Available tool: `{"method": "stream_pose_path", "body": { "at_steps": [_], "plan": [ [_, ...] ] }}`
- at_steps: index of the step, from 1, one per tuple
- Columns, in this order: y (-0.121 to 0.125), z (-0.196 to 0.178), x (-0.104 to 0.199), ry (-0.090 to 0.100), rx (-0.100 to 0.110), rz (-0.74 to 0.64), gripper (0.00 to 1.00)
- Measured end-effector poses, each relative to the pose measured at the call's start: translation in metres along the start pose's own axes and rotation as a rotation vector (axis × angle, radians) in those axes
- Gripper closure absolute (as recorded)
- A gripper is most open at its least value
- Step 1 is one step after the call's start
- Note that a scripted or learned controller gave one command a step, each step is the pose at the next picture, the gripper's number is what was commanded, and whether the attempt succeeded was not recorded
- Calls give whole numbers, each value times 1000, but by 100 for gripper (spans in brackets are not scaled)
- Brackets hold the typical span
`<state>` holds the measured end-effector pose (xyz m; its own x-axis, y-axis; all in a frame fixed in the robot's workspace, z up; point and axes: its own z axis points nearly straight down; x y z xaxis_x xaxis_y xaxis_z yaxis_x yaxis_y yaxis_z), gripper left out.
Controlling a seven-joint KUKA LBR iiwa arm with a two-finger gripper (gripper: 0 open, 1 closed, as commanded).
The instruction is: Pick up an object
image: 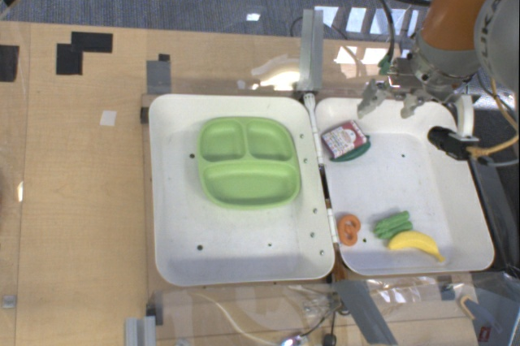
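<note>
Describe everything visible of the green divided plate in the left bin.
The green divided plate is a light green, rounded-rectangle tray that looks like smooth plastic. It has three compartments: two smaller ones along the far side and one wide one along the near side, none holding anything. It lies flat and right side up on the floor of the left bin, a little toward the bin's far right part, turned slightly from the bin's edges. Nothing but the bin floor touches it.
</note>
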<state>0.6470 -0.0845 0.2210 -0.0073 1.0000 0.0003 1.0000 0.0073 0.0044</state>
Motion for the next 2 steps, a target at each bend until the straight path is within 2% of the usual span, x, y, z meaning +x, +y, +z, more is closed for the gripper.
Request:
{"method": "stream_pose_path", "body": {
  "at_steps": [1,2],
  "plan": [
    [2,112,3,1,-21,13,0],
    [26,128,-17,-1,-13,-54,0]
  ]
}}
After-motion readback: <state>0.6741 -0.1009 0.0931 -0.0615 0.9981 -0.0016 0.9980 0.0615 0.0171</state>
